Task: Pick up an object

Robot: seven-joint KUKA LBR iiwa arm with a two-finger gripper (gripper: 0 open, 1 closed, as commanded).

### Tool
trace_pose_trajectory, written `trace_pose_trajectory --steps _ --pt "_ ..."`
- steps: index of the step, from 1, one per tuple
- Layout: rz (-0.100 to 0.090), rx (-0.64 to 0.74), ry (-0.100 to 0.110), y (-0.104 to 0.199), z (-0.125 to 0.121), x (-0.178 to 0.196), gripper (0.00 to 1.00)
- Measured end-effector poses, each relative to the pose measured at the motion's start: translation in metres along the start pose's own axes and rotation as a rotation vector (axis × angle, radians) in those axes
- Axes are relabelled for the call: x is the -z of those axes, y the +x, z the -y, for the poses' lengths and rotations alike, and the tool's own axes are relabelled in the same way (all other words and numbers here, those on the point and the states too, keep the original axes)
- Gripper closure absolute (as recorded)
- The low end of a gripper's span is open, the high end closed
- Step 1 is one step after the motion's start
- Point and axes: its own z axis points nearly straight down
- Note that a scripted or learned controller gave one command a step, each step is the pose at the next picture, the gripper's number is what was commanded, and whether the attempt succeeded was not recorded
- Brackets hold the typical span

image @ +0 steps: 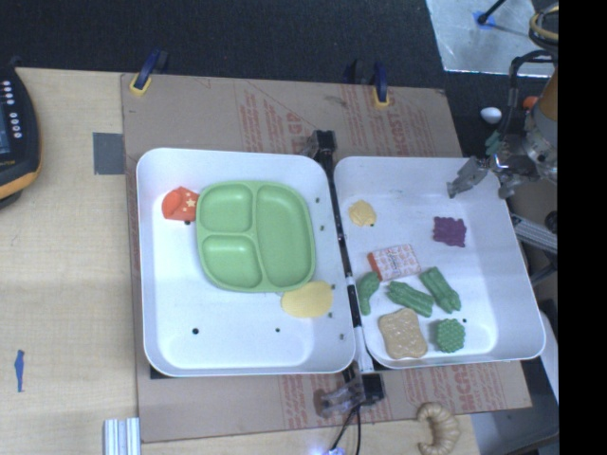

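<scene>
Overhead, the camera view shows the tool (482, 171) hovering over the upper right corner of the right bin (417, 186), with nothing between its fingers; whether they are spread or pressed together cannot be told from this slant. The candidate objects lie lower in that bin: a purple piece (450, 230) nearest the tool, a yellow shell-like piece (361, 214) by the inner wall, a red-and-white packet (394, 260), several green vegetables (410, 297), a slice of toast (402, 334) and a knobbly green piece (449, 335). The left bin (171, 330) holds a green divided plate (256, 235), a red piece (179, 204) and a yellow lemon-like piece (307, 300). The likely risk is the crowding near the bottom: a descent there could nudge neighbours or pinch two at once, while the flat toast could slip. The packet carries print too small to read; the cardboard (285, 117) on the worktop (66, 282) bears faint red lettering, also illegible.
</scene>
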Motion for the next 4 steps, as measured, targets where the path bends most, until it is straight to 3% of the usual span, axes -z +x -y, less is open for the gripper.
trace_pose_trajectory --steps 1,2,3,4 --pt "-0.005 -0.001 0.02 0.003 0.015 -0.102 0.0" --pt "-0.002 0.001 0.012 0.001 0.012 -0.085 1.0" --pt "-0.002 0.001 0.013 0.001 0.013 -0.085 0.0" --pt "-0.001 0.002 0.012 0.0 0.012 -0.074 1.0"
